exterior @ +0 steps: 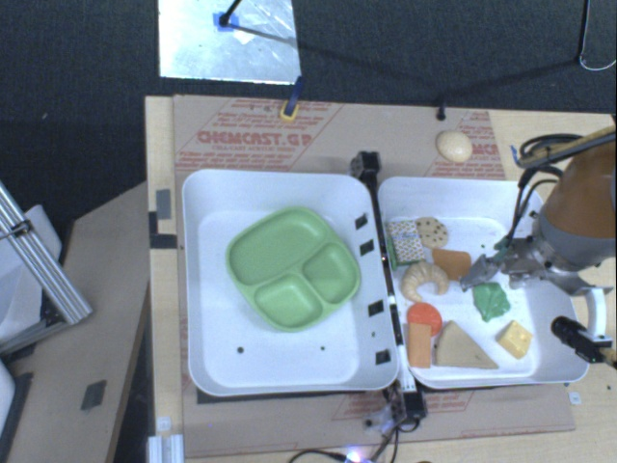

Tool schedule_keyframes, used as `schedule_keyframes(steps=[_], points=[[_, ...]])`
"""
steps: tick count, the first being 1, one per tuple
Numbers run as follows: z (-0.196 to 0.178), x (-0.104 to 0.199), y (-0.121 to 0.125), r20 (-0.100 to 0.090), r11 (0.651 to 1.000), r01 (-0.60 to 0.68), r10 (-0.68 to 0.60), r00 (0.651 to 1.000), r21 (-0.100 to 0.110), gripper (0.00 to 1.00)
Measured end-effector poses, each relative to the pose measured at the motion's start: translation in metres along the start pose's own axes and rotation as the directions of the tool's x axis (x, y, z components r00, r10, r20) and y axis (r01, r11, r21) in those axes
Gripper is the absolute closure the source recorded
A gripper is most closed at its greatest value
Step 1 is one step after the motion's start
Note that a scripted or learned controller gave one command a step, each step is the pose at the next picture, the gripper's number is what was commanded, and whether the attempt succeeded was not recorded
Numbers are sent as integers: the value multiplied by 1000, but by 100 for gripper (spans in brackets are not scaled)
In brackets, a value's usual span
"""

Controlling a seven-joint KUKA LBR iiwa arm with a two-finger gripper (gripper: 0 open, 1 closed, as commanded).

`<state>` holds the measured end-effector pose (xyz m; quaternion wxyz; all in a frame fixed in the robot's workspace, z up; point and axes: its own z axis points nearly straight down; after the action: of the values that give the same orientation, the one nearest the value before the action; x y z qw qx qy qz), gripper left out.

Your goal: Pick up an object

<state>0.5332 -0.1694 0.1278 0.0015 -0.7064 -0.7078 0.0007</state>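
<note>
Dark carpet [77,85] around cardboard-topped bench [251,133]; end effector [482,276] over right bin [549,369], grip state unclear.

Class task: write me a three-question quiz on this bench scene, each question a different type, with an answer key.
1. True or false: the green divided plate lies in the right bin.
2. Which item lies nearest the gripper? A) cookie B) green leafy piece C) egg
3. Fill in: the egg rests on the ___, outside both bins.

Key: 1 false, it lies in the left bin. 2 B. 3 cardboard.
</note>
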Motion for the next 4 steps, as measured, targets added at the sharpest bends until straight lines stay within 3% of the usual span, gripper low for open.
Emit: schedule_keyframes(steps=[1, 2, 4], points=[[43, 0, 1, 3, 1000, -1, 1, 1000, -7, 0], [30, -2, 3, 7, 1000, -2, 2, 1000, -14, 100], [-77, -9, 9, 4, 1000, 3, -2, 1000, -11, 100]])
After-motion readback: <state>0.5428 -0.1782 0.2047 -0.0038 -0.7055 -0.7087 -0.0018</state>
